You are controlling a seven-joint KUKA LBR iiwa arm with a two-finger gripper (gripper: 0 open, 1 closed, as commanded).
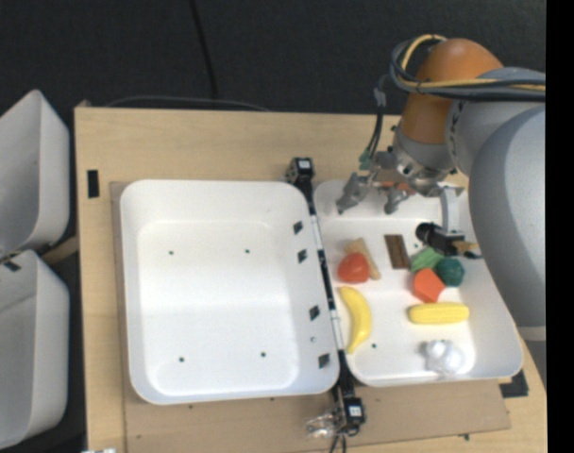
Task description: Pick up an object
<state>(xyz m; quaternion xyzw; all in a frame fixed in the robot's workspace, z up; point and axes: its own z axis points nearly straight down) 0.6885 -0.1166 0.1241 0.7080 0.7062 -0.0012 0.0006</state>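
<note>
Gripper (370,201): poised over the far end of the right bin (389,343), fingers spread apart, nothing between them
Nearest candidates: tan wedge (362,249) and brown block (396,251), lying on the bin floor just nearer the camera than the fingertips
Other candidates: red fruit (355,269) touching the wedge; banana (359,317) along the bin's left wall; green piece (423,260), teal piece (449,272) and orange-red piece (427,287) bunched toward the right wall; yellow cob (438,314) just below that cluster; white crumpled lump (444,355) near the front corner
Contact: none visible – every item resting in the bin, apart from the fingers
Left bin (221,291): well apart from the gripper, playing no part in this reach
Done so far: gripper placed above the loaded bin, no more
Left to do: settling on one item, descent, closing, lift – in effect the whole pick
Progress: early, judging by the open, unloaded fingers
</note>
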